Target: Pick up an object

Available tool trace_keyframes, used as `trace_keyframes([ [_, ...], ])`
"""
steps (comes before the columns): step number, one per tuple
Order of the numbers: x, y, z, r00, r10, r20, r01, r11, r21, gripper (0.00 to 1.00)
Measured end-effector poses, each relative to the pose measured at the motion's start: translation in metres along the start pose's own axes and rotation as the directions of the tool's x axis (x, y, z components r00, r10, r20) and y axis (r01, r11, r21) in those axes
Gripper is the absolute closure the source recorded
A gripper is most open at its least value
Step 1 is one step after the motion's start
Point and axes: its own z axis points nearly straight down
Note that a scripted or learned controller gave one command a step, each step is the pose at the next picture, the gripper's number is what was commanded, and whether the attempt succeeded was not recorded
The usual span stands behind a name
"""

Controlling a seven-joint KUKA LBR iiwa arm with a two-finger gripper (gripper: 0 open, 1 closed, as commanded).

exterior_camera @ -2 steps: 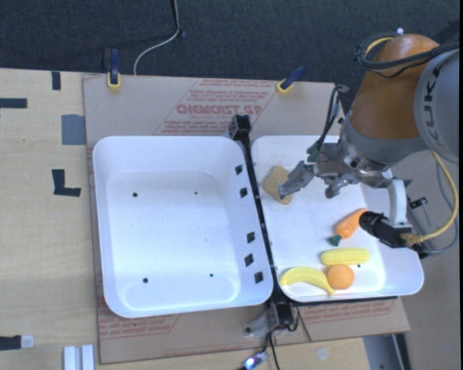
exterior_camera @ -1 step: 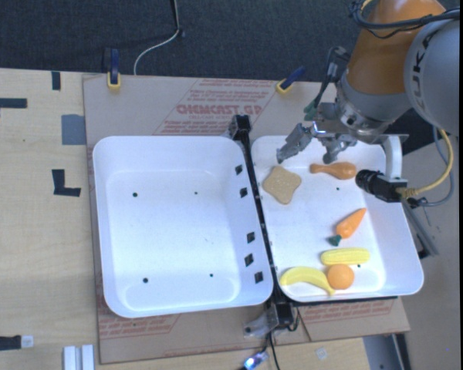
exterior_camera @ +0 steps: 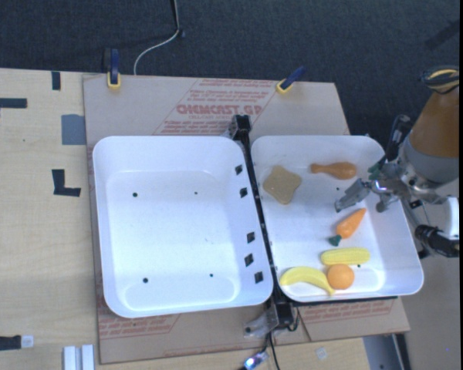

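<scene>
Two shallow white bins side by side on a cardboard sheet (exterior_camera: 216, 106), left bin (exterior_camera: 112, 206) beside right bin (exterior_camera: 397, 280), black divider clips along the shared wall

Landmark: the carrot (exterior_camera: 352, 223) in the right bin. Orange, long axis on a diagonal, thick end up and to the right, narrow end with a small green tip down and to the left, toward the corn

Just above and to the right of the carrot's thick end: the gripper (exterior_camera: 363, 193), on the grey arm with its orange band, reaching in from the right. One grey finger (exterior_camera: 349, 199) slanting down-left, ending close above the carrot; jaws look spread, nothing pinched between them

Above the carrot, near the bin's far wall: a chicken drumstick (exterior_camera: 333, 169), lying roughly level, bone end to the left

Up and left of the carrot, well apart: a tan slice of bread (exterior_camera: 282, 184)

Just below the carrot: an ear of corn (exterior_camera: 345, 257), lying level

Below that, touching one another: an orange ball (exterior_camera: 340, 277) and a banana (exterior_camera: 305, 279), the banana curved, to the ball's left
</scene>
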Motion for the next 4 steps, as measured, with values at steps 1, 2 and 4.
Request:
trace_keyframes([
  [1,0.040,-0.033,0.084,1.000,-0.012,0.004,0.012,1.000,-0.017,0.00],
  [2,0.108,0.004,0.069,1.000,-0.022,-0.006,0.022,1.000,-0.013,0.00],
  [4,0.113,-0.077,-0.019,1.000,-0.012,-0.006,0.012,1.000,-0.008,0.00],
])
